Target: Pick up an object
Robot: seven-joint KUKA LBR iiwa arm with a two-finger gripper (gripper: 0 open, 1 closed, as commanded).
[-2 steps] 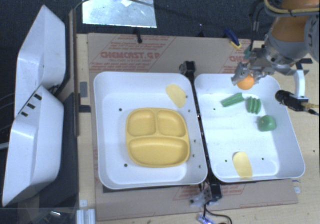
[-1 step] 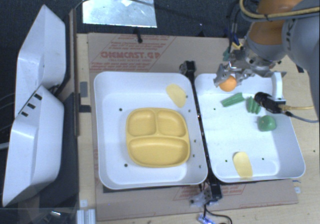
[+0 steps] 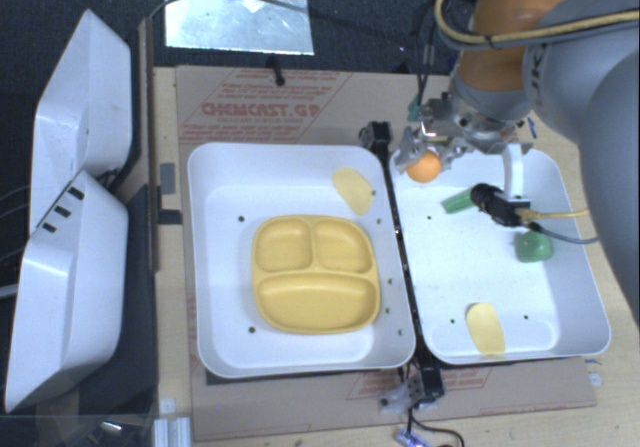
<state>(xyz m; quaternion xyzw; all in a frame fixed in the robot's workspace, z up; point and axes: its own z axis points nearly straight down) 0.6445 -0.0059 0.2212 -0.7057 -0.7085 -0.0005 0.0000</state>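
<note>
Orange ball [image 3: 425,168] sits at the ten o'clock corner of the right bin [image 3: 575,335], directly beneath the pincer [image 3: 432,147]. Pincer state: cannot tell; contact with the ball cannot be confirmed. Ball judged light, smooth and prone to roll; grip should straddle its widest girth. Green block [image 3: 534,247] lies at three o'clock, yellow piece [image 3: 486,327] at six.

Red printed lettering reading "CHEMCAST GP" runs across the brown cardboard sheet [image 3: 262,103] that lies flat under the two white bins, just above the left bin's far edge. Smaller red print lines above and below it are too blurred to read.
</note>
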